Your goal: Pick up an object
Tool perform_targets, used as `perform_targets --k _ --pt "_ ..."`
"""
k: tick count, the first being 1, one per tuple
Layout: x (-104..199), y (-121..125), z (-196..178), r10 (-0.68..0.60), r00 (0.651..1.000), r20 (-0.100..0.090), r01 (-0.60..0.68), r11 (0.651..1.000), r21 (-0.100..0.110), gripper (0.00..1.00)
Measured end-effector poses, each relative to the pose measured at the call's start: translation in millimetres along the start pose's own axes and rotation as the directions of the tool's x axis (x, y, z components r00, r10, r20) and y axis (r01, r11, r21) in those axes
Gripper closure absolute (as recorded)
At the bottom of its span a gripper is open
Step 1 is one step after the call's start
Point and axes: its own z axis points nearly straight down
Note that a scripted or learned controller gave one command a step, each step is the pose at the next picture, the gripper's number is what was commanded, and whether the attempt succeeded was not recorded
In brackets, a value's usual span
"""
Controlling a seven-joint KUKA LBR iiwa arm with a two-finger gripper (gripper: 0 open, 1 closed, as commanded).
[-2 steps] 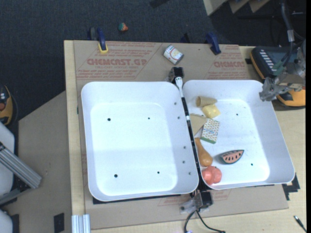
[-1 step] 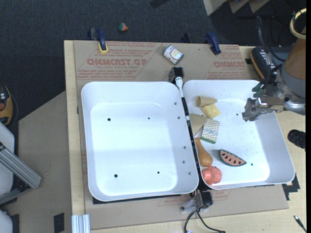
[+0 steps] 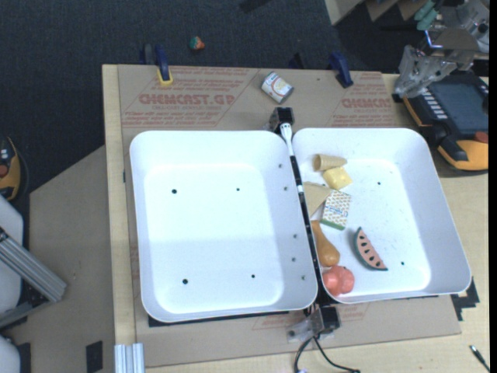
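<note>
My gripper (image 3: 419, 64) hangs at the far right, beyond the right bin (image 3: 435, 208), and I cannot tell how it stands. The toys lie well apart from me along that bin's left side: cheese (image 3: 336, 179), carton (image 3: 336, 210), watermelon (image 3: 370, 249), tomato (image 3: 339, 280)

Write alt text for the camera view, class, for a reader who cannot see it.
Two white bins sit side by side on a bench; the right bin holds toy food along its left side, including a watermelon slice, a carrot and a red fruit. The end effector hangs past the bench's far right corner. A small box lies behind the bins.
</note>
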Motion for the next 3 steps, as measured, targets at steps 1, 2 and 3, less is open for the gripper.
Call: perform_targets --k 1,2,3 --pt "83 -36 122 0.0 1.0 -0.003 0.0 0.999 0.036 1.0" --pt "160 0 -32 -0.002 1.0 -0.007 0.002 1.0 0.003 1.0" --pt "228 -1 85 0.001 1.0 0.0 -0.001 0.999 0.035 1.0"
